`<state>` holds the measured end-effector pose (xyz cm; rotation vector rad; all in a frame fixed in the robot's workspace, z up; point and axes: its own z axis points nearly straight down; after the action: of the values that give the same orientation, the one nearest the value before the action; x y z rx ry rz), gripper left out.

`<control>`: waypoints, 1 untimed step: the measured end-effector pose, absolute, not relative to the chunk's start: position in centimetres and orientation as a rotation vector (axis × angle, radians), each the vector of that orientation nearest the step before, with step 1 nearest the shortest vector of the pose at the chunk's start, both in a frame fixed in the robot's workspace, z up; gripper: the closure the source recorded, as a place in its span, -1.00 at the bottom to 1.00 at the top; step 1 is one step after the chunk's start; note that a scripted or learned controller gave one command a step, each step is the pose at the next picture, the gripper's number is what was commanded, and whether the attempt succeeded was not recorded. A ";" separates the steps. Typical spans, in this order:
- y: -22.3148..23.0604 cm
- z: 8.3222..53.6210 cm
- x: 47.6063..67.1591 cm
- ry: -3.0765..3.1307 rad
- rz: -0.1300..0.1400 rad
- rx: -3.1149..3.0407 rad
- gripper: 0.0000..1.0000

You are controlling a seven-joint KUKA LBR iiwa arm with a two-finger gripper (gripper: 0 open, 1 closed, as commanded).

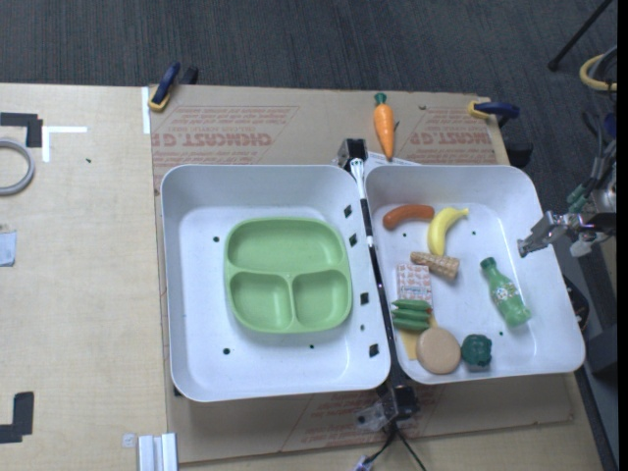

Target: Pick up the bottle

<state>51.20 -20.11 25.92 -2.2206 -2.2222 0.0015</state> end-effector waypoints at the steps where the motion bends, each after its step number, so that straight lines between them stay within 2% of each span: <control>1: -21.5 14.9 54.2 -1.837 0.001 -2.548 -1.00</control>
<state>54.20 -21.49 14.94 -2.5481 -1.8373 0.0014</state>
